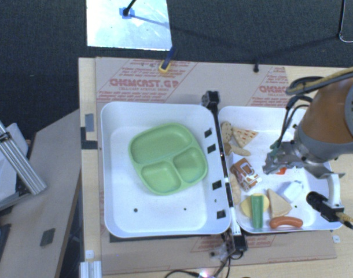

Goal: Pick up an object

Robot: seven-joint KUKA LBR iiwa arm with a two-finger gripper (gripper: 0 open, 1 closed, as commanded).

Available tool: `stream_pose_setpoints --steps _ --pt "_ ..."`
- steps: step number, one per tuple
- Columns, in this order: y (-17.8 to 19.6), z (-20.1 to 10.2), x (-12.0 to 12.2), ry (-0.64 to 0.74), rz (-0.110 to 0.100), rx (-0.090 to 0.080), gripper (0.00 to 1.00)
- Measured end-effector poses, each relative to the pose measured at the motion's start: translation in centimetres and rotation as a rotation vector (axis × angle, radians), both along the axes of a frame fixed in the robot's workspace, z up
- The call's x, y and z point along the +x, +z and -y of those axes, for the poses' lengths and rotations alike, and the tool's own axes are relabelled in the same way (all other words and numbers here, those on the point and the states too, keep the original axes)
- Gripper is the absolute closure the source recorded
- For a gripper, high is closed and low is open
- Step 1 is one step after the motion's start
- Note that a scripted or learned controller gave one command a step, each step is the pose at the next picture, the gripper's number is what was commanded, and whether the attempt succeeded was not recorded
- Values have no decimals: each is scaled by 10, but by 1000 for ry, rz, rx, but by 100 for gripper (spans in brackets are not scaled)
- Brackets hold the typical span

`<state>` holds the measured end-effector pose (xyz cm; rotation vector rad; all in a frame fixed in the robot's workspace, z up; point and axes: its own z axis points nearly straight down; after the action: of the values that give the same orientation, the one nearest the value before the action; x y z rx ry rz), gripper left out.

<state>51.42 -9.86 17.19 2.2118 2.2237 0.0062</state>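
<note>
- I am watching the gripper [279,162] hanging over the middle of the right bin [263,113], and I cannot tell whether it is released or clenched on anything.
- I am picking the brown packet [246,173] as the likeliest object: it is lying toward the right bin's left wall, just beside the gripper.
- I am judging it light and fairly stiff, perhaps with a slick wrapper, so I am favouring a pinch across its narrow sides.
- I am noting flat tan wedges [244,136] sitting near the bin's far left corner; they look thin and awkward to lift off the floor.
- I am seeing a green stick [256,211], a pale wedge [278,202] and an orange sausage [286,222] crowding the near edge, touching or nearly so.
- I am counting that crowding as the main obstacle: fingers descending there are risking a nudge to neighbours.
- I am also minding the black divider [219,155] between the bins, close behind the packet.
- I am leaving alone the green tray [166,157], which is resting in the middle of the left bin [118,172].
</note>
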Motion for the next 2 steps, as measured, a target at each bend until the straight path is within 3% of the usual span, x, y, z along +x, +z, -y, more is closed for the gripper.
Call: stream_pose_setpoints --steps 1,2 --pt "54 0 2 0 1 0 100" --pt "51 -44 41 4 -2 2 100"
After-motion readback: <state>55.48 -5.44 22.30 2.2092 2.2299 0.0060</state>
